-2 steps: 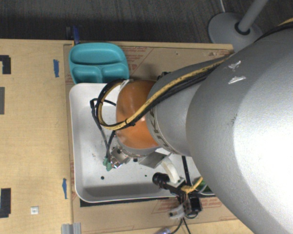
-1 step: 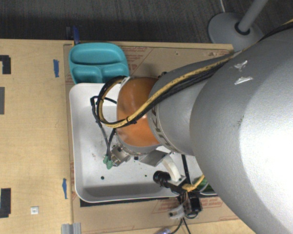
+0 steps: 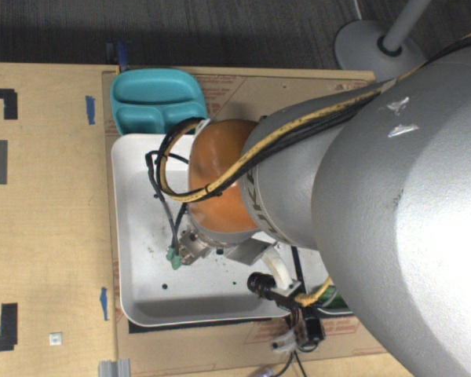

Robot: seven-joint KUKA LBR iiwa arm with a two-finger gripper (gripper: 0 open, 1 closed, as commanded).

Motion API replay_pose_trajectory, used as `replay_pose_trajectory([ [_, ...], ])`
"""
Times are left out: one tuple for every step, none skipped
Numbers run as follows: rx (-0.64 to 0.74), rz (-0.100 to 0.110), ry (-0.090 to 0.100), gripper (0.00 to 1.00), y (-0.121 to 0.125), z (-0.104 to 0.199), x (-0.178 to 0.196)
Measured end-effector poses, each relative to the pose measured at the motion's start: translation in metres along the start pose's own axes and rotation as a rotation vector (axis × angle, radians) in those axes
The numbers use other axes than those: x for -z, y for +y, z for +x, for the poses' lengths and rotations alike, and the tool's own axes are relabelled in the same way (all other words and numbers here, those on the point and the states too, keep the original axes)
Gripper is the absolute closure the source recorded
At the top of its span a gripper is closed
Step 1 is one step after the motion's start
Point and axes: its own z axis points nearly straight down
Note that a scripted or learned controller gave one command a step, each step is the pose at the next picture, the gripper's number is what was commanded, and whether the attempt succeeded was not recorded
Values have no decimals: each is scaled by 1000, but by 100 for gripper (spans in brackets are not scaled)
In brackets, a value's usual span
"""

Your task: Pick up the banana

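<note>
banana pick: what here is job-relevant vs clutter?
Job:
- grey arm with orange band, over the bin
- gripper, low in the bin
- shallow white bin
- banana: hidden, can't locate it

Lying about:
- teal plastic tray, beyond the bin's far edge
- blue tape marks on the bench

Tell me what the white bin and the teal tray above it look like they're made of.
White bin: likely smooth plastic, going by its rounded moulded rim and faint sheen, with dark specks on the floor. Teal tray: probably moulded plastic too, given its soft rounded compartments and even matte colour.

Grey arm (image 3: 392, 210) reaches over white bin (image 3: 133, 210).
</note>
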Motion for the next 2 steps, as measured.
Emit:
replay_pose_trajectory([
  [183, 13, 8, 100, -5, 0, -57],
  [182, 11, 8, 100, -4, 0, -47],
])
